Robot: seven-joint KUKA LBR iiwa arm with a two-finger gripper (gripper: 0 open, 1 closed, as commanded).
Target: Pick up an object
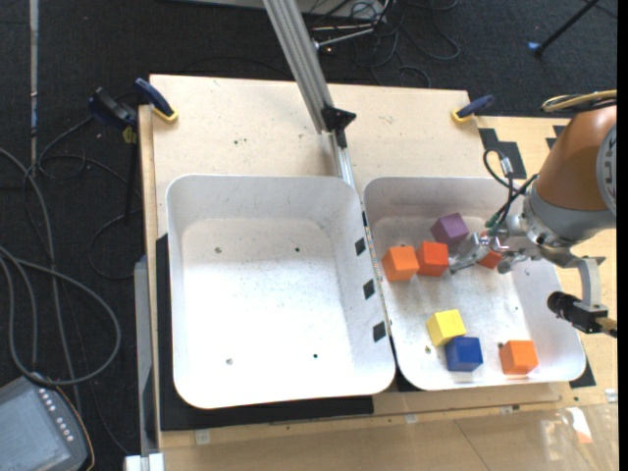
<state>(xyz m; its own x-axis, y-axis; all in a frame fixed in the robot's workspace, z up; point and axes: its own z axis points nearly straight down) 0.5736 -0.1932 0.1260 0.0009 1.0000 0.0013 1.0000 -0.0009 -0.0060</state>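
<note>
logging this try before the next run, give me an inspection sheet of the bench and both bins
surface: pale bench, two white bins side by side, left bin, right bin
job's things: in the right bin, purple cube, two orange cubes side by side, yellow cube against blue cube, orange cube near the front
clutter: clamps at the bench's back corners
grippers: gripper low in the right bin beside the orange pair, nothing seen held
cables: black cables on the floor
surroundings: dark carpet, metal pole

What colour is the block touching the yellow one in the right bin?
Blue, sitting against the yellow block; clear in the camera view.
</note>
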